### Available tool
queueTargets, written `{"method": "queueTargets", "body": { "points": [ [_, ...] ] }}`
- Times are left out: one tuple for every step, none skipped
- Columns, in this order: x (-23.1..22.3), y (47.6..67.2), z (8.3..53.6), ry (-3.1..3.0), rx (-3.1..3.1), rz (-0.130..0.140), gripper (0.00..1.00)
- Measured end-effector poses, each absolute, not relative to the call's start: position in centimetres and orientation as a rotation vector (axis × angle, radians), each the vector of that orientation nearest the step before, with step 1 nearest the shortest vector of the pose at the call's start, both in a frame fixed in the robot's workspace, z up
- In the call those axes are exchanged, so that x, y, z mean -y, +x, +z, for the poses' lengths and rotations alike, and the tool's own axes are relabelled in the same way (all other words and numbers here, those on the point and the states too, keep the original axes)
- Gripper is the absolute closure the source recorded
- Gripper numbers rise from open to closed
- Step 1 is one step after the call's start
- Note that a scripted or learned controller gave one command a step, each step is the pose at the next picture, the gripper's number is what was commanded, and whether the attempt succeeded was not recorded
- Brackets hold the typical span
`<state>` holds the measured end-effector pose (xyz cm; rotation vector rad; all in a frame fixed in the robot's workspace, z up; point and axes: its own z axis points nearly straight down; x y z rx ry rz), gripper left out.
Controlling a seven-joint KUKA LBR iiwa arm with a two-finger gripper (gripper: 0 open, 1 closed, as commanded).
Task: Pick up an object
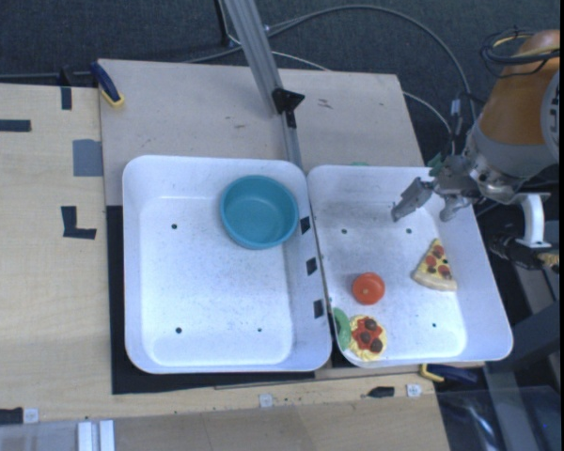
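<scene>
gripper (430, 202): spread, released, grasping nothing, poised over right bin (470, 336)
pizza slice (435, 267): at gripper's 6 o'clock, nearest target
tomato (368, 288): apart, graspable
blue bowl (258, 211): left bin (160, 327)

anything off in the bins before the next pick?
One thing: the round toy pizza sits at the near-left corner of the right bin, riding up on the rim rather than flat on the floor. The tomato, pizza slice and blue bowl lie normally. Nothing spilled or visibly damaged.
</scene>
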<state>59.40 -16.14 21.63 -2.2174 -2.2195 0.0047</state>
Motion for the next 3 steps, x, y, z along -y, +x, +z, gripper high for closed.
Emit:
{"method": "queueTargets", "body": {
  "points": [
    [17.1,59.3,16.3,-2.218,2.218,0.005,0.00],
    [17.5,59.2,10.0,-2.217,2.218,0.006,0.00],
    [17.5,59.4,11.3,-2.220,2.222,0.001,1.00]
  ]
}}
